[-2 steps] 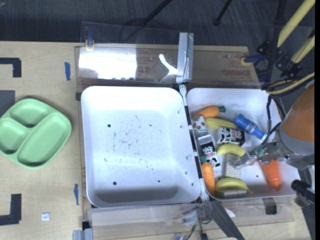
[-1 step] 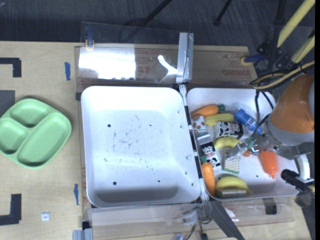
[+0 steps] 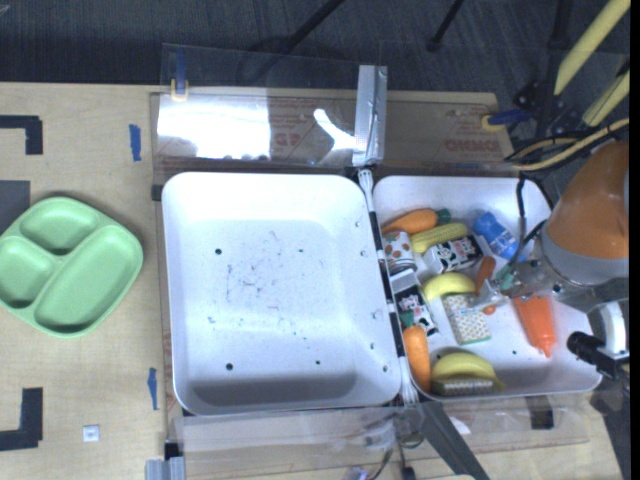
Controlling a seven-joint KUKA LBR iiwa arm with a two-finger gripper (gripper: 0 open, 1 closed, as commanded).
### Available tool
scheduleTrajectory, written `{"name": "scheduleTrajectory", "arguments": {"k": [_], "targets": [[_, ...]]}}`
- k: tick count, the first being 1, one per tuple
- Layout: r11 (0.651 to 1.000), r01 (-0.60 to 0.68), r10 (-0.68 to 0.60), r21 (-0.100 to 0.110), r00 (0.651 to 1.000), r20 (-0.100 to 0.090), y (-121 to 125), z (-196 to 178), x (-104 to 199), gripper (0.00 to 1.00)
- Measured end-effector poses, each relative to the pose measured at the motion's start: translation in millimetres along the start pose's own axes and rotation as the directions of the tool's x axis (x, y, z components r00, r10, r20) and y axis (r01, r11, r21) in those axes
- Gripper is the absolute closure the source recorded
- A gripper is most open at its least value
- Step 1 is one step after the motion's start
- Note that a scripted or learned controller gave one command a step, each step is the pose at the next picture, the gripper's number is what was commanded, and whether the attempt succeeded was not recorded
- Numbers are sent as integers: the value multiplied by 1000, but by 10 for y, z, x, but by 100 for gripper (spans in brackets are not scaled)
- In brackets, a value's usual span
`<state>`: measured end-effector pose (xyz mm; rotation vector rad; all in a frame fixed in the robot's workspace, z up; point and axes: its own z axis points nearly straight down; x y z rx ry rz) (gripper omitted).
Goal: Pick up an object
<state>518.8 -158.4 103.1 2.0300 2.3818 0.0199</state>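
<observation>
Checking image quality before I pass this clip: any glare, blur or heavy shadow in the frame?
Camera view: strong glare on the clear panel behind the left bin; the arm at the right is soft and blurred; the toys in the right bin are small and soft-edged; lighting on the green plate is even.

The left bin offers wide open floor; the right bin is crowded, toys packed along its left wall, seemingly touching.

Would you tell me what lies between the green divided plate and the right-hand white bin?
In the camera view, the left white bin lies between the green divided plate and the right white bin.
</observation>
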Motion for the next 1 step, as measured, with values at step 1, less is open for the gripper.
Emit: {"name": "scheduleTrajectory", "arguments": {"k": [1], "targets": [[999, -31, 31, 20, 1000, -1, 659, -788, 730, 100]]}}
